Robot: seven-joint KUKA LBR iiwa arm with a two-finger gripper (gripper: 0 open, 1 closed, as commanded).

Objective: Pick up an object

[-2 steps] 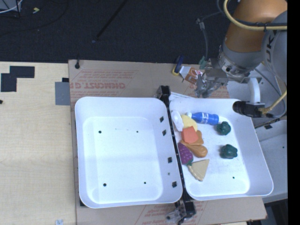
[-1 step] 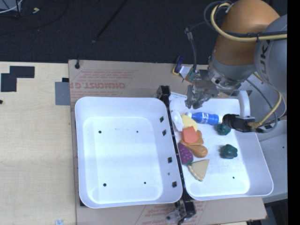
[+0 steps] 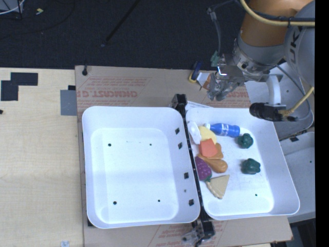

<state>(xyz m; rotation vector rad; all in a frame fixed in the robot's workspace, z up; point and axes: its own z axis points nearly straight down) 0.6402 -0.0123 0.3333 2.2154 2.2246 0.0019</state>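
Note:
My gripper (image 3: 218,92) hangs high above the far edge of the right bin (image 3: 272,189), with nothing visible between its fingers. Below it, in that bin's left half, lie a blue bottle (image 3: 225,129), a yellow block (image 3: 206,134), an orange-red block (image 3: 208,148), an orange carrot-like piece (image 3: 216,163), a purple grape cluster (image 3: 203,169) and a tan wedge (image 3: 218,185). Two dark green pieces sit farther right, one (image 3: 245,140) near the bottle and one (image 3: 251,165) lower down.
The left bin (image 3: 133,169) lies beside the right one, joined by a black hinge strip (image 3: 187,158). Both rest on a cardboard sheet (image 3: 128,89). A black cylinder (image 3: 270,111) juts from the arm over the right bin's far corner.

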